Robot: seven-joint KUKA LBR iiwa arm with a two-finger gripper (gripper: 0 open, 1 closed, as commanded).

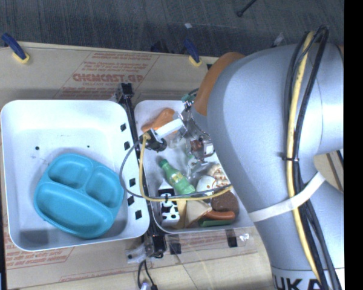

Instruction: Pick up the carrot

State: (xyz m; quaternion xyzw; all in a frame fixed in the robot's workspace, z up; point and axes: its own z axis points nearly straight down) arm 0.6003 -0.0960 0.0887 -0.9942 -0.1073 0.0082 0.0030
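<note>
- Closest to your camera was the grey arm (272,156); it came in from the right and covered the right side of the right bin (146,110).
- Your left bin (24,119) held one blue divided tray (78,193), lying toward its lower left.
- Right bin was cluttered: green bottle (176,179) near the middle, black-and-white die (169,210) at the lower edge, brown piece (224,203) beside it.
- Yellow cable (141,162) looped down across the right bin.
- Gripper (196,141) sat low over the middle of that clutter; you couldn't tell if the jaws were released or clenched, nothing visibly between them.
- Carrot (160,118) lay at the right bin's upper left corner, just left of the gripper, apart from it.
</note>
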